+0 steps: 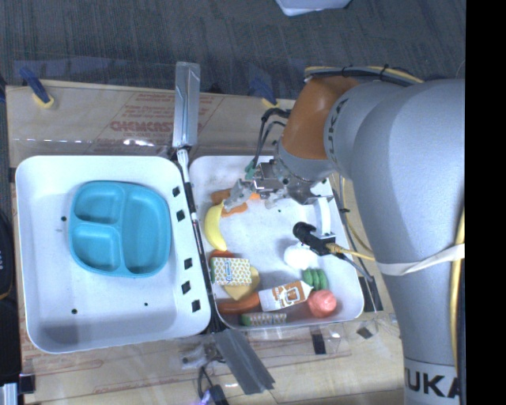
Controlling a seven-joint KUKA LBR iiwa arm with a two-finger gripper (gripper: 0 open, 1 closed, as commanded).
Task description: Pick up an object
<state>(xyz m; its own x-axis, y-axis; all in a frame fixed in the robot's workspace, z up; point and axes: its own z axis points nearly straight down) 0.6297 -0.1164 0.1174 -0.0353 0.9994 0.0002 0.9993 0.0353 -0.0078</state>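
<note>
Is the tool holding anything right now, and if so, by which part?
Cannot be told. The tool is low in the right bin, at an orange carrot-like piece near the banana, but the wrist hides any hold.

Dark grey ribbed floor [118,32] across the top, looks like carpet or matting. Below it a plywood bench top [95,119] with faded red printed lettering, partly under a clear sheet. Blue clamp [35,87] at the bench's upper left corner, another blue clamp [261,87] near top centre. Grey metal bar [186,103] runs down from the back edge, a second grey bracket [245,364] sits at the front edge. Pale object [312,5] cut off at the top, can't tell what. Light is even, no hard shadows.
</note>
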